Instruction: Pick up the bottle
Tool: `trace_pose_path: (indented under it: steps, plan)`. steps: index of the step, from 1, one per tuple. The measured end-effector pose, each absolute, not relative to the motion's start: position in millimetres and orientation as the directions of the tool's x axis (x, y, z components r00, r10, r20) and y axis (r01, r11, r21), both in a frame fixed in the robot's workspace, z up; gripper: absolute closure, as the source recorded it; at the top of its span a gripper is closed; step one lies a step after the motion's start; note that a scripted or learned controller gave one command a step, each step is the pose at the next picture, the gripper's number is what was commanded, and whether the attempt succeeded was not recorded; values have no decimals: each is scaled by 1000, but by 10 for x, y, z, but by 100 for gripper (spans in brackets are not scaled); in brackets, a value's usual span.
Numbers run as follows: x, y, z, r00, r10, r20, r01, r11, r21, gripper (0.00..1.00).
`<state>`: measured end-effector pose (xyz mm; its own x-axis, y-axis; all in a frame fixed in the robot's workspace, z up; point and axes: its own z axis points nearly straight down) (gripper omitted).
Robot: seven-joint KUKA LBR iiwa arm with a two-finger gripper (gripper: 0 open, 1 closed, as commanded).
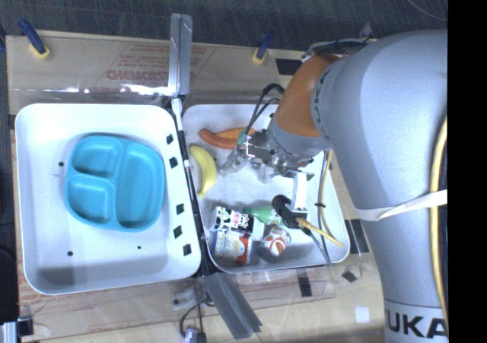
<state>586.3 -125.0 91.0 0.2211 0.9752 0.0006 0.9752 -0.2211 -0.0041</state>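
Observation:
A green bottle [263, 215] lies on its side toward the front of the right bin [335, 246], wedged among other small items. My gripper [249, 157] hangs over the middle of that bin, above and behind the bottle, close to the carrot [221, 137] and the banana [203, 169]. Nothing shows in its grasp. The wrist and the orange band [300, 102] hide the bin's back right part.
Beside the bottle are a black-and-white carton [230, 220], a can [229, 247] and a small red-and-white container [275, 242]. A blue divided plate [116, 181] sits in the left bin [46, 258]. A yellow cable [323, 233] trails over the right bin's front corner.

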Motion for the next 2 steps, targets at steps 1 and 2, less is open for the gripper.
trace_pose_path:
  steps: [1,2]
  plan:
    - [6417,-792,1924,314,949,0,949,-314,-3,0]
    - [5626,-1200,903,276,961,0,961,-276,-6,0]
